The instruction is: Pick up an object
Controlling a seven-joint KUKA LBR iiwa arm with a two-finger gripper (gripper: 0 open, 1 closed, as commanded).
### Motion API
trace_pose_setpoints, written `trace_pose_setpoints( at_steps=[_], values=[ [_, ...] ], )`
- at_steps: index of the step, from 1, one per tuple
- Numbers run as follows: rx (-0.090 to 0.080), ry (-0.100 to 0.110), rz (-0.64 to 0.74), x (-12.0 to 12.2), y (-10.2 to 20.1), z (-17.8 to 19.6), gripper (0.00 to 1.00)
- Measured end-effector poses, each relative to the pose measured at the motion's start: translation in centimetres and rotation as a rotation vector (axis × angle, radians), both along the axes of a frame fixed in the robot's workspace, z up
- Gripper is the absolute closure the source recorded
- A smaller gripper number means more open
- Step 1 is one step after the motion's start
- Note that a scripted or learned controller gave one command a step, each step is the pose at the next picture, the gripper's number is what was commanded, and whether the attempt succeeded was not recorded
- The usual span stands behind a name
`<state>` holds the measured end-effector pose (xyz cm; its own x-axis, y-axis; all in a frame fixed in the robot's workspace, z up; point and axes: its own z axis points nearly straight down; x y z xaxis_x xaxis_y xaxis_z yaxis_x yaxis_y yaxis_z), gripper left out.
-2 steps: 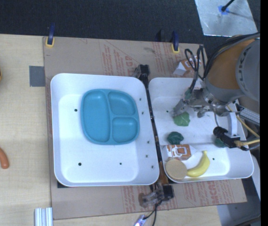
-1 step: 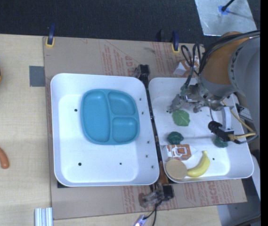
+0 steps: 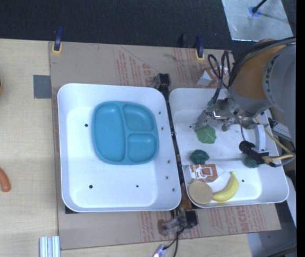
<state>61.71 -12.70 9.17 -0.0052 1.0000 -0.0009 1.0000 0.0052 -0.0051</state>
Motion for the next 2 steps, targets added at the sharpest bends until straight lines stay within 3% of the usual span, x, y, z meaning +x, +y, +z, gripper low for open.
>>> trace_pose_setpoints(
  at_steps=[1,2],
  values=[
    [0.000,0.001,0.001,0.01,-0.08,1.04,1.00],
    [0.000,0.002,0.001,0.01,-0.07,1.03,0.00]
  ],
)
